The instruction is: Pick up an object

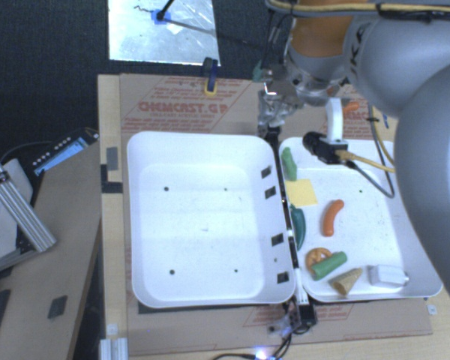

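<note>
My gripper (pixel 271 124) hangs over the far end of the divider between the two bins, above the top left corner of the right bin (pixel 416 268). Just below it, along that bin's left wall, lies a light green pod (pixel 288 163). Further down are a yellow square (pixel 301 193), a dark green pepper (pixel 298 226) and an orange sausage (pixel 331 217). Nothing shows between the gripper's tips, which are small and dark against the divider.
Near the right bin's front edge lie an orange round piece (pixel 317 257), a green cylinder (pixel 331 265), a tan cone (pixel 346 280) and a white block (pixel 388 277). The left bin (pixel 135 201) sits beside it. The arm's grey bulk covers the upper right.
</note>
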